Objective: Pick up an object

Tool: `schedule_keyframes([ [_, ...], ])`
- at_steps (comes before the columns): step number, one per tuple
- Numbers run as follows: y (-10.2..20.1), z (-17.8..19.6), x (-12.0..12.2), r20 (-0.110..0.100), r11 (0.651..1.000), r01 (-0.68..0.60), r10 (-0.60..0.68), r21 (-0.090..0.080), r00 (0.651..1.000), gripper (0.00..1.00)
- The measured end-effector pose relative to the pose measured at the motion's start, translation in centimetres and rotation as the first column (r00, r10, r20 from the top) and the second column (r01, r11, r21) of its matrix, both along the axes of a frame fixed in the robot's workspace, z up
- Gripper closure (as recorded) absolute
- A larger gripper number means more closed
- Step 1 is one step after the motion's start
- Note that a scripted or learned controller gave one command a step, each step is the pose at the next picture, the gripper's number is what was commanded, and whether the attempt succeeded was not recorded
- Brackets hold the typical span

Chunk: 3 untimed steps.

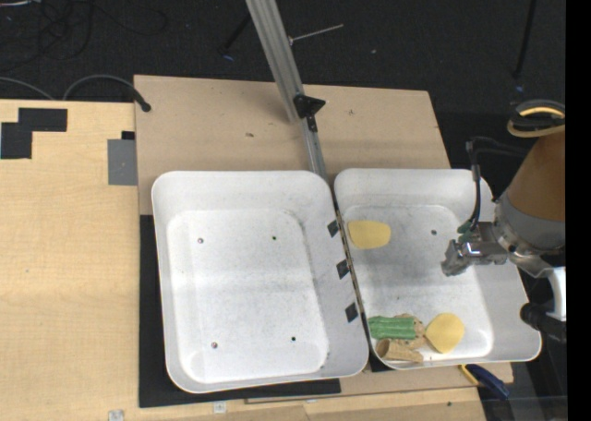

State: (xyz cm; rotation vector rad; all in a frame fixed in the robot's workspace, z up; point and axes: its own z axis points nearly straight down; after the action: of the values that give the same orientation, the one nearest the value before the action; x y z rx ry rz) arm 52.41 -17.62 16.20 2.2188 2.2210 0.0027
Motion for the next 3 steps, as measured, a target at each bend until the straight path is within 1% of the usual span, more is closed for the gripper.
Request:
schedule_keyframes([
  [1, -0.2, 6.3, 0.3, 0.002, 1.0, 0.0, 0.0, -0.001, 1.0, 1.0],
  [2, -0.3, 11.6, 0.4, 0.001, 1.0, -0.001, 0.001, -0.001, 1.0, 1.0],
  [3, 5.1, 10.1, 2.0, -0.007, 1.0, -0.004, 0.004, 0.003, 1.0, 1.0],
])
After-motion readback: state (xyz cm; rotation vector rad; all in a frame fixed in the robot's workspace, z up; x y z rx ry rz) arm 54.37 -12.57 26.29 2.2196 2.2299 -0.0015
